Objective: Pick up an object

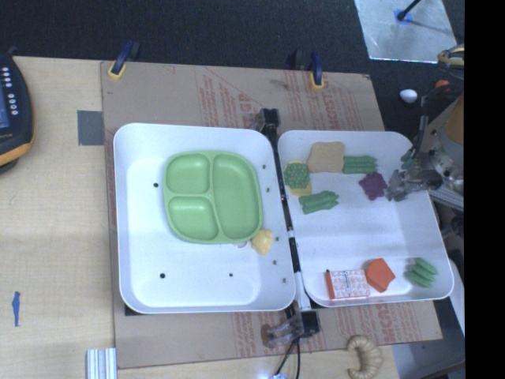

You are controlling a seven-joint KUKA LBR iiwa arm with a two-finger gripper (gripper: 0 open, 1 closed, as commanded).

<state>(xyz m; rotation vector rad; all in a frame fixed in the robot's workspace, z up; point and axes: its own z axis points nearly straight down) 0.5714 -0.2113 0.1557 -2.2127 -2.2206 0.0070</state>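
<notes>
you're at the approach: the gripper (397, 186) hangs just right of the purple toy (372, 185), its grip unreadable from here, so next it must close on it.

Beside the right bin (371, 235), the hand (402, 186) is small and blurred, its arm cut off by the frame's edge. Left of the table (55, 235), a dark device (12, 109) is cropped.
</notes>
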